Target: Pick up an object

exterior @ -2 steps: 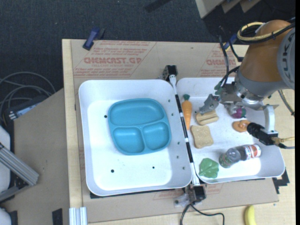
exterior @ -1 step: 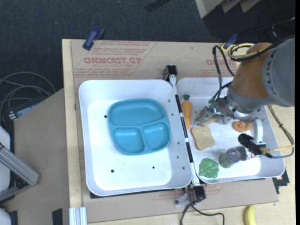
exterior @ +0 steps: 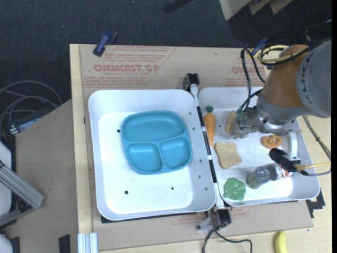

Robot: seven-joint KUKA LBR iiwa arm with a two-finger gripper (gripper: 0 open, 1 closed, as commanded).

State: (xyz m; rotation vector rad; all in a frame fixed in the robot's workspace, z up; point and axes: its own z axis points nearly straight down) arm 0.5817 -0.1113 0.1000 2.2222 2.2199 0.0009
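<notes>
My gripper (exterior: 241, 127) is low in the right bin (exterior: 303, 191), in its upper middle. Just to its left, close against it, lies a small tan piece (exterior: 230, 122). An orange carrot (exterior: 210, 124) with a green top lies along the bin's left wall. Below the gripper sits a slice of bread (exterior: 227, 154). A small orange-brown pretzel-like piece (exterior: 271, 140) lies to the right, beside the wrist. Near the front are a green leafy piece (exterior: 234, 188) and a greyish clear jar (exterior: 260, 176) on its side.
The left bin (exterior: 105, 141) holds a blue divided plate (exterior: 156, 141). The bins' shared walls meet in a ridge (exterior: 205, 136). The arm (exterior: 287, 86) covers the right bin's upper right part.
</notes>
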